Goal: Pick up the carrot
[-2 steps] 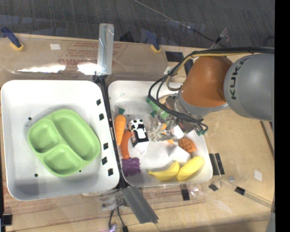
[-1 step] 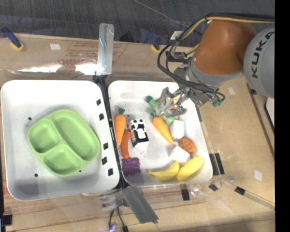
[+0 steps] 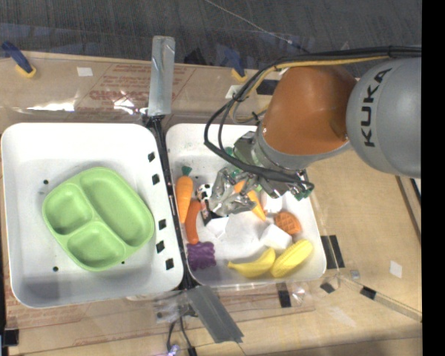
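The arm is reaching in from the right and hanging over the right bin, its orange band covering much of the bin's upper half. The left bin is holding a green divided plate, well apart from the work. The gripper is sitting low among the clutter at the bin's middle; whether it is open or closed cannot be told, and nothing is showing as held.

The carrot is lying lengthwise against the right bin's left wall, just beside the gripper. A second orange piece is touching its lower end, with purple grapes below.

Judgement: the gripper needs shifting toward the left wall and closing across the carrot's width, clear of the wall and the neighbouring piece. The bananas are lying out of the way.
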Robot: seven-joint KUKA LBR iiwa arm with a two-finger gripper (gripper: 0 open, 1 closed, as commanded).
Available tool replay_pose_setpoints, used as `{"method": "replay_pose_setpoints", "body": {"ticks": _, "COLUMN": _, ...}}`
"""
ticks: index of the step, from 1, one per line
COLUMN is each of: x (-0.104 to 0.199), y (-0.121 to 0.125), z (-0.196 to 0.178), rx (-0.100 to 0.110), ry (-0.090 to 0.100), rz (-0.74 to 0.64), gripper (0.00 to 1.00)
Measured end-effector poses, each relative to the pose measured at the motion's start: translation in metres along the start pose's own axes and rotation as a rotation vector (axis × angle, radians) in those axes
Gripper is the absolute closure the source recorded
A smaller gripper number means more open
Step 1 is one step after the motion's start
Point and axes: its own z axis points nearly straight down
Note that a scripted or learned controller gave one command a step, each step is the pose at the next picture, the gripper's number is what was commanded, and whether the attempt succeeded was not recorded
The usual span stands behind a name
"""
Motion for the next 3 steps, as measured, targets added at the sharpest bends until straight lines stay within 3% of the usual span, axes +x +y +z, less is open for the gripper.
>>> {"method": "replay_pose_setpoints", "body": {"ticks": 1, "x": -0.013, "y": -0.042, "z": -0.057, "rx": 0.006, "ry": -0.002, "rz": -0.123, "gripper": 1.00}}
{"method": "replay_pose_setpoints", "body": {"ticks": 2, "x": 0.041, "y": 0.030, "z": -0.012, "rx": 0.000, "ry": 0.003, "rz": 0.041, "gripper": 1.00}}
{"method": "replay_pose_setpoints", "body": {"ticks": 3, "x": 0.056, "y": -0.005, "z": -0.041, "rx": 0.004, "ry": 0.000, "rz": -0.110, "gripper": 1.00}}
